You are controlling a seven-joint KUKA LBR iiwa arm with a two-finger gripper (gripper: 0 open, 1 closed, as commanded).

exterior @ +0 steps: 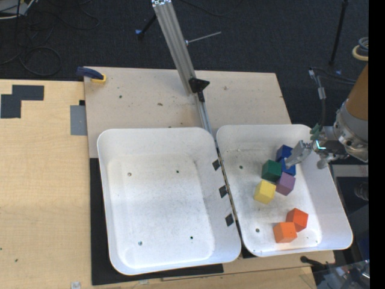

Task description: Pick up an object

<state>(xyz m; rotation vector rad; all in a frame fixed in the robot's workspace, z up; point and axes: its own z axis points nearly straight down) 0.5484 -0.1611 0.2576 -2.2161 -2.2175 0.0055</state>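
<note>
1. Gripper [301, 155] sits over the right bin [328, 191], at its upper right part, with the arm [355, 125] coming in from the right; I see a grey finger slanting down-left toward the blocks, but I cannot tell whether the gripper is open or closed, and I see nothing held.
2. Just beside that finger is the blue block [284, 153], partly covered by it, at the top of a tight cluster.
3. Touching it below are the green block [272, 170], the purple block [286, 183] and the yellow block [264, 191]. All are cube-like, so I can make out no long axis; each sits turned at a slant to the bin walls.
4. Well apart, near the bin's lower right corner, the red block [297, 218] and the orange block [284, 231] touch each other.
5. The left bin [120, 155] lies alongside, on the tabletop [144, 98].
6. A metal rail [177, 44] slants up from between the bins.
</note>
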